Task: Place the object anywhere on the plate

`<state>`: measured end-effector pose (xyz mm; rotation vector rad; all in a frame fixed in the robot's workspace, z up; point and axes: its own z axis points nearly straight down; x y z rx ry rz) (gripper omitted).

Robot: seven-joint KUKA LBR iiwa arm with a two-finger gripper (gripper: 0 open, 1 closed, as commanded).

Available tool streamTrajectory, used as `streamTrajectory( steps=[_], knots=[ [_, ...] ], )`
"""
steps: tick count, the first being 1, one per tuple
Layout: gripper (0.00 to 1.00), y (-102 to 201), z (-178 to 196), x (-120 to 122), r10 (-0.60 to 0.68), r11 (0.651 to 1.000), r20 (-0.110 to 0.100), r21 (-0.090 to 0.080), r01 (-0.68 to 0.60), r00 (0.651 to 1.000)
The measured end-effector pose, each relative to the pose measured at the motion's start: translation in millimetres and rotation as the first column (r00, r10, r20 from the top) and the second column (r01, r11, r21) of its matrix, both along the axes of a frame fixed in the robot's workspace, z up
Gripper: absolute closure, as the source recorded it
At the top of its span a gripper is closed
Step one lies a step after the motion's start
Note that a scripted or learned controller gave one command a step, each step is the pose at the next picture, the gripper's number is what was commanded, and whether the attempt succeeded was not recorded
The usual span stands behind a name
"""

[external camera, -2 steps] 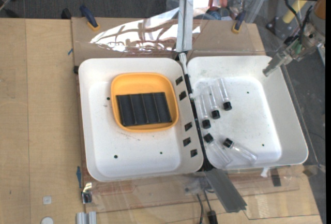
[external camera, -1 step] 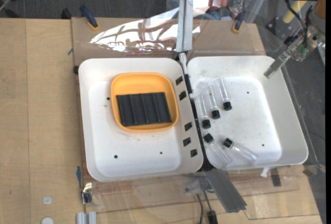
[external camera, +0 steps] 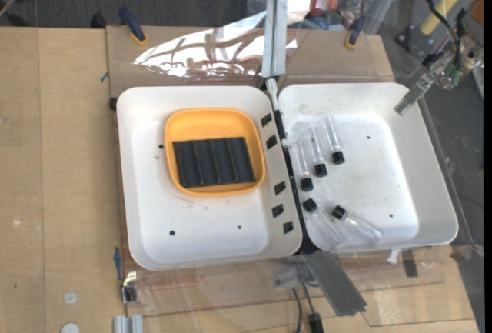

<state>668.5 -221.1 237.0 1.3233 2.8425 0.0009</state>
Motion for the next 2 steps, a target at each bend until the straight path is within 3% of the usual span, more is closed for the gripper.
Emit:
streamTrajectory(
  steps=[1,2],
  knots=[
    [0.00,2.2,-0.1,-4.3,0.016,1.000,-0.006,0.002,-0.016,1.000],
    [0.00,-0.1,-5.7,-5.4,0.112,0.994,-0.006,0.003,-0.112,0.994]
  ],
)
